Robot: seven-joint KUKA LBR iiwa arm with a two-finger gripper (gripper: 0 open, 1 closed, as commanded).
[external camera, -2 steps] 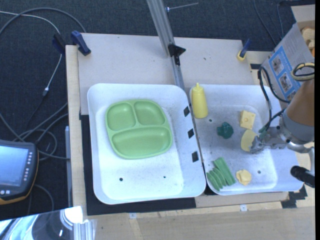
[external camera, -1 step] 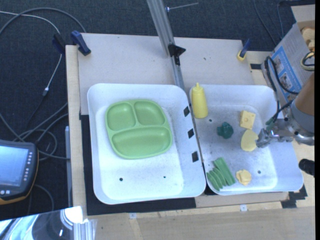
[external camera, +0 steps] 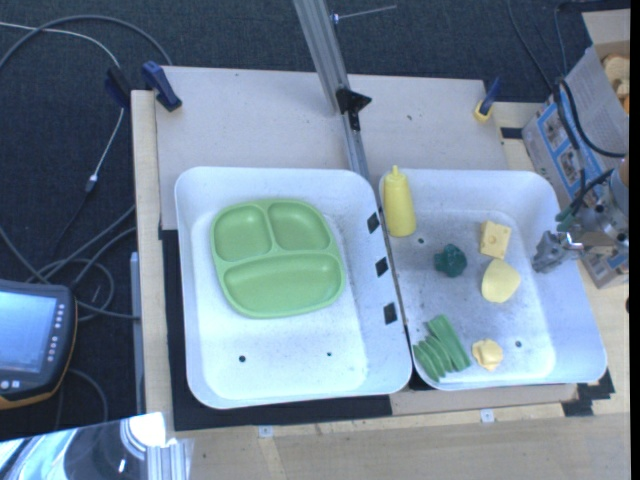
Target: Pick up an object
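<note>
left bin (external camera: 200, 368): held a green divided plate (external camera: 277, 258), lying flat toward its upper half.
right bin (external camera: 560, 318): held the loose things, all resting on its floor.
yellow bottle (external camera: 398, 201): lay at the upper left corner of the right bin, close to the wall between the bins.
dark green lump (external camera: 451, 260): sat near the middle, well apart from the tool.
yellow block (external camera: 494, 239): lay just above a rounded yellow piece (external camera: 500, 282).
green ridged piece (external camera: 441, 346): lay at the lower left, near a small yellow piece (external camera: 487, 353).
tool (external camera: 552, 249): hung at the right rim of the right bin, gripping nothing visible; finger state impossible to tell.
worktop (external camera: 250, 118): pale board beneath both bins.
</note>
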